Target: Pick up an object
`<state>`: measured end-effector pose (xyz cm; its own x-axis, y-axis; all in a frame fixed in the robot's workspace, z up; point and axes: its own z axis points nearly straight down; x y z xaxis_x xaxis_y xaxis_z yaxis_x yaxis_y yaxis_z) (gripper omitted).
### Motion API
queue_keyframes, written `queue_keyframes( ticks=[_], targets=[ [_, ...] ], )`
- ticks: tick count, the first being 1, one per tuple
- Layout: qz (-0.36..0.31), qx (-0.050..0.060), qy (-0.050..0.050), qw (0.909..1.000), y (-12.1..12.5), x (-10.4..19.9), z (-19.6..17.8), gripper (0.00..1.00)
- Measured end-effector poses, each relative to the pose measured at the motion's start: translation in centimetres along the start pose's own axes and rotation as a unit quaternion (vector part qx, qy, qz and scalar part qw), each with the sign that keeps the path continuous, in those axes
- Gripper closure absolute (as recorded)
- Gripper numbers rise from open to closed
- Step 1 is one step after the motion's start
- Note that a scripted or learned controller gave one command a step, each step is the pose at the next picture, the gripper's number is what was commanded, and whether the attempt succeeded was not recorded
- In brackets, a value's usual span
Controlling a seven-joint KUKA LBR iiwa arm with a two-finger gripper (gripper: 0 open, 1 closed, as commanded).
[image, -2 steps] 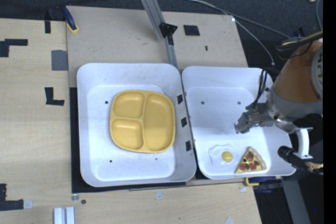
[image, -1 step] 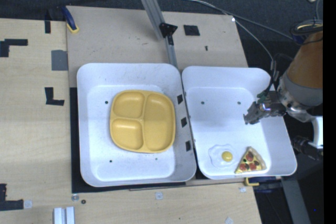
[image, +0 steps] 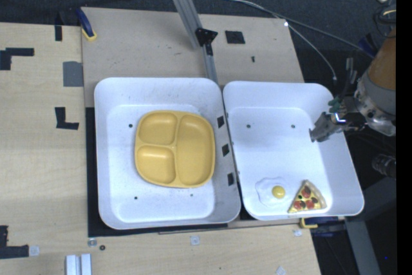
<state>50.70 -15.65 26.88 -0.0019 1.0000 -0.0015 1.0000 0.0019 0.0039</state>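
Tool (image: 324,129) seemingly over right bin's (image: 341,158) edge

No text, label, brand, number or sign can be read anywhere in this view.
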Motion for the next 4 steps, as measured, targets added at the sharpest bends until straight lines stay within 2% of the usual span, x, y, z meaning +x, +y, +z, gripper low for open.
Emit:
queue_keyframes(
  ticks=[2,3,4],
  targets=[
    [-0.002,0.002,0.001,1.0000,4.6,10.6,0.1,1.00],
    [-0.001,0.003,0.000,1.0000,7.7,15.1,2.0,1.00],
    [-0.002,0.002,0.001,1.0000,9.4,20.4,2.5,1.00]
  ],
)
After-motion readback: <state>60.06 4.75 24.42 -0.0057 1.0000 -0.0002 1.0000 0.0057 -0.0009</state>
